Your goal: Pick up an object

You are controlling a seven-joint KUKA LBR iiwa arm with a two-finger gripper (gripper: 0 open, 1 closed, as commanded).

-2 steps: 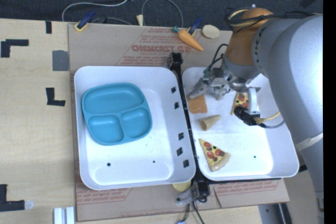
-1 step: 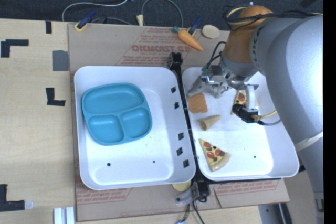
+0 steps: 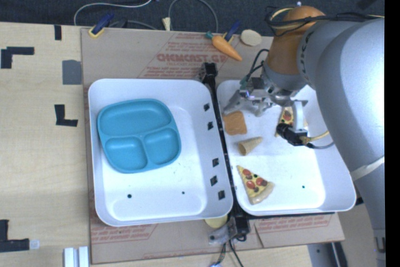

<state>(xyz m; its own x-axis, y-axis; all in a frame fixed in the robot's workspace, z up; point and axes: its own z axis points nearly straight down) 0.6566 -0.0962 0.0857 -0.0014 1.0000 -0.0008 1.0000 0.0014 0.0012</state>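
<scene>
My gripper (image 3: 265, 110) hangs low over the back of the right bin (image 3: 312, 197), its fingers spread open with nothing held between them. The left fingertip (image 3: 232, 101) is just above a brown bread piece (image 3: 235, 124). Beside the right finger (image 3: 299, 117) lies a small red and yellow food piece (image 3: 287, 114). A tan cone (image 3: 249, 146) lies in front of the bread. Near the bin's front lies a pizza slice (image 3: 254, 184). The arm hides the right side of this bin.
The left bin (image 3: 112, 197) holds a blue divided plate (image 3: 139, 134). Behind the bins, on the cardboard, lie a carrot (image 3: 225, 47) and a beige round piece (image 3: 250, 37). A black divider with clips (image 3: 215, 134) runs between the bins. Cables trail at the back.
</scene>
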